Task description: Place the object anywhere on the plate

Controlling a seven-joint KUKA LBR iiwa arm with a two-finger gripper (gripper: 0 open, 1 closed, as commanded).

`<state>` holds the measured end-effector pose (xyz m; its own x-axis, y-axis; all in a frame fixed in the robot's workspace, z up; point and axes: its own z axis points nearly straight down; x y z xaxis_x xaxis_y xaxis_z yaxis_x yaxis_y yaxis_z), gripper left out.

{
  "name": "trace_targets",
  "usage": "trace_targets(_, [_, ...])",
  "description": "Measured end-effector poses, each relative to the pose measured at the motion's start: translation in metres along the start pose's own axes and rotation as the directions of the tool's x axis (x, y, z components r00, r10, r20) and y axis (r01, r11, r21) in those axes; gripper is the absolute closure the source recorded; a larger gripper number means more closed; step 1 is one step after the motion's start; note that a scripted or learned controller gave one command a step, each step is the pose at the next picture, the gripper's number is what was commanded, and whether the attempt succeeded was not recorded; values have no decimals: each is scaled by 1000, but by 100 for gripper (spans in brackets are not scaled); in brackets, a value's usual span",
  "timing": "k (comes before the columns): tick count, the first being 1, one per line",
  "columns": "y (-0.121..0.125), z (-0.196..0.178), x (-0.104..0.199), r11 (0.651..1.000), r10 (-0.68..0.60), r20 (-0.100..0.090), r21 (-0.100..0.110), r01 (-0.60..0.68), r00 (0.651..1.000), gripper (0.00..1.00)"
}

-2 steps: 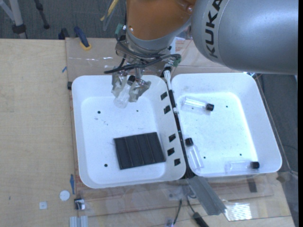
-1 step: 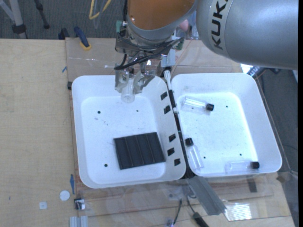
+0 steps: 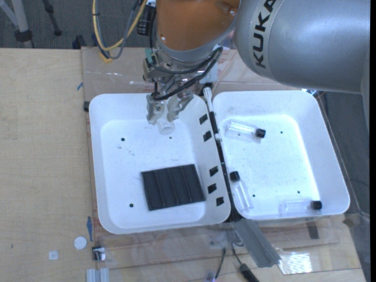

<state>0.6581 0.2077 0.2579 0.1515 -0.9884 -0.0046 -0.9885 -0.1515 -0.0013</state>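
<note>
The plate point(image 3: 173, 187) is a dark ridged rectangle lying in the front part of the left bin point(image 3: 111, 157). My gripper point(image 3: 165, 115) hangs over the back of that bin, well behind the plate. Its pale fingers point(image 3: 154, 113) are shut on a small clear vial point(image 3: 167, 126), whose rounded end pokes out just below them. The vial is off the bin floor and apart from the plate.
The right bin point(image 3: 329, 157) holds three clear vials with black caps: one at the back point(image 3: 245, 130), one by the divider point(image 3: 239, 191), one at the front right point(image 3: 299, 205). Black clips point(image 3: 211, 172) line the ridge between the bins. The arm's orange band point(image 3: 194, 10) looms over the back.
</note>
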Motion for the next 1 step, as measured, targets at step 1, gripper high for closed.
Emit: trace_targets(1, [-11,-28,-17,918,-396,1,5,396,918,100])
